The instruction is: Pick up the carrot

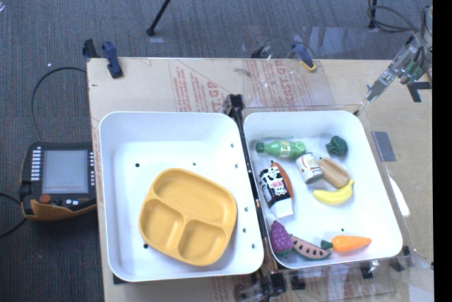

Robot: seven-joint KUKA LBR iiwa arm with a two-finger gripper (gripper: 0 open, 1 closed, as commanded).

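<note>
The carrot (349, 243) is orange with a green top and lies flat in the right bin's near right corner, beside a watermelon slice (311, 249). My gripper (393, 76) is at the view's right edge, above the bench beyond the right bin's far right corner. It is far from the carrot, holds nothing I can see, and is partly cut off by the frame.
The right bin (378, 173) also holds a green bottle (281, 147), broccoli (337, 146), a can (308, 168), a bread roll (334, 171), a banana (334, 193), a milk carton (275, 184) and grapes (280, 237). A yellow divided plate (188, 216) lies in the left bin (120, 152).
</note>
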